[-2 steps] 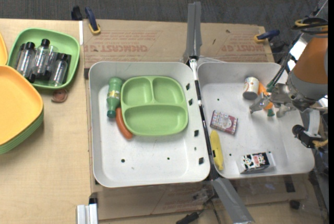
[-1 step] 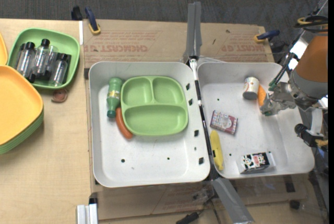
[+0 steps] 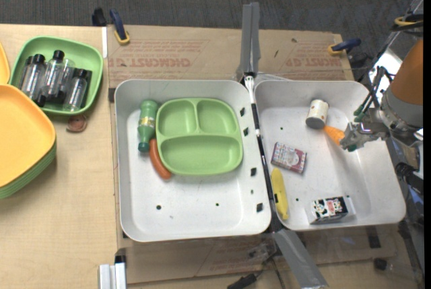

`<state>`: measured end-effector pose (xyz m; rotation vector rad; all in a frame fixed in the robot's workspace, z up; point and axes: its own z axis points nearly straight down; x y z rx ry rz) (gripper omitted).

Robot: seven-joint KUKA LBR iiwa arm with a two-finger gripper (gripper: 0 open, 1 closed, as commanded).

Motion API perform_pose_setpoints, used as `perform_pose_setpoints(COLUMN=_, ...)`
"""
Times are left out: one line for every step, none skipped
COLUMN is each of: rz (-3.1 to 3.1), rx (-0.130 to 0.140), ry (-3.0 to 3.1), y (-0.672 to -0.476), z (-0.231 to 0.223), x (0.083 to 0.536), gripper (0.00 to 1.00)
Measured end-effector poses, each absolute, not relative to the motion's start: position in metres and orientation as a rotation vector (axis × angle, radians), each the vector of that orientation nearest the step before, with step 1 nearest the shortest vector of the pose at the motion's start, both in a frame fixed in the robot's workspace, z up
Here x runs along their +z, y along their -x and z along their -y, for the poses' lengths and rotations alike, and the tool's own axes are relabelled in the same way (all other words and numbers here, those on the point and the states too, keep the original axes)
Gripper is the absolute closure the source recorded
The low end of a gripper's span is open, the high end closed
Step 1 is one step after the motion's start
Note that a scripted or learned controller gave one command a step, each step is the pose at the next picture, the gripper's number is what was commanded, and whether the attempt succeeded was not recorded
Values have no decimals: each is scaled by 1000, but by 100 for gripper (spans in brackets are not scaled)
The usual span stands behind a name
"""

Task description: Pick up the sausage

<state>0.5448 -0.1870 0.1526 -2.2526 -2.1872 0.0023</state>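
Clearly the long orange-red sausage (image 3: 160,159), angled beside the green divided plate (image 3: 199,135), lies far left of the end effector (image 3: 353,139), whose opening I cannot tell.

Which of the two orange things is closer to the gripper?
The carrot in the right bin, beside the gripper. The sausage lies in the left bin by the green plate.

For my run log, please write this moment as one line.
claw: right bin, by carrot | sausage: left bin, beside green plate | not picked
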Motion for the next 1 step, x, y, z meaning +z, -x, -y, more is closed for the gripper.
perform_pose_setpoints(rz=2188, rx=2, ry=2253, y=-545, z=187, x=153, gripper=0)
